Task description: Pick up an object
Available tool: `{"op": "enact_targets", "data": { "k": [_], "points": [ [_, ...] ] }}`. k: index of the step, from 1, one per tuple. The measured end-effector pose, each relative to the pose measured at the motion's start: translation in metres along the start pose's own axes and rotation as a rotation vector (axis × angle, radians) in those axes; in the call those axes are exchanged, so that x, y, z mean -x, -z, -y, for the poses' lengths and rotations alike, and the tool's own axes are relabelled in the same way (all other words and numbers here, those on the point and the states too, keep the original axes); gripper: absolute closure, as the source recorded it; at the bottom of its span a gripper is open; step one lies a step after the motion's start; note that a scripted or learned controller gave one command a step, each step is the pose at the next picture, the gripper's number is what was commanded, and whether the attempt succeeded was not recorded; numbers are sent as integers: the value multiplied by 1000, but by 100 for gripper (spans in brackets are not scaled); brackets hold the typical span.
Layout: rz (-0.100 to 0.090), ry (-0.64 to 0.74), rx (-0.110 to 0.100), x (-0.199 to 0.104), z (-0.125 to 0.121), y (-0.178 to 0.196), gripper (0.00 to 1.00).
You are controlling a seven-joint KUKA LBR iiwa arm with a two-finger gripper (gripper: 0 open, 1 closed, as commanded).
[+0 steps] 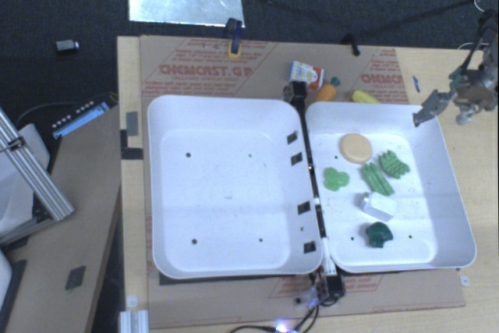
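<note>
End effector [444, 104]: at the far right of the camera view, above the upper right rim of the right bin [456, 191]; carries nothing, and whether it is wide or narrow cannot be told at this size.

Right bin contents, all apart from the end effector:
- tan round disc [355, 148], nearest the upper middle;
- light green leafy piece [336, 179], left of centre;
- two ridged green pieces, one [394, 164] upper right, one [376, 179] just beside it;
- white block [377, 207], below those;
- dark green lump [378, 234], lowest.

Left bin [226, 187]: bare white floor.

Bench [129, 191] beyond the bins: orange item [326, 92] and yellow item [364, 97], both outside the rim.

Step in hand, judged: approach, no target yet committed. Advice: choose an isolated piece, such as the tan disc or the dark green lump, rather than the two ridged pieces lying close together; centre over it, descend straight, close only once the piece sits squarely within the grasp, then lift clear of the rim.
</note>
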State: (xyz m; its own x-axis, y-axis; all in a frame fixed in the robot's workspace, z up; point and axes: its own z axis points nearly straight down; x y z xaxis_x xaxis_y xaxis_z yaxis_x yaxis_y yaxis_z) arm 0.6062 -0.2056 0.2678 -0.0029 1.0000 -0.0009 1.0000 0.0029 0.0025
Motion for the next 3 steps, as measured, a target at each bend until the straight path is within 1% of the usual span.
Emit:
{"op": "enact_targets", "data": {
  "k": [1,2,3],
  "points": [
    [1,4,4,0,-1,12,100],
    [-1,-1,-1,0,20,18,100],
    [-1,0,0,0,27,25,100]
  ]
}}
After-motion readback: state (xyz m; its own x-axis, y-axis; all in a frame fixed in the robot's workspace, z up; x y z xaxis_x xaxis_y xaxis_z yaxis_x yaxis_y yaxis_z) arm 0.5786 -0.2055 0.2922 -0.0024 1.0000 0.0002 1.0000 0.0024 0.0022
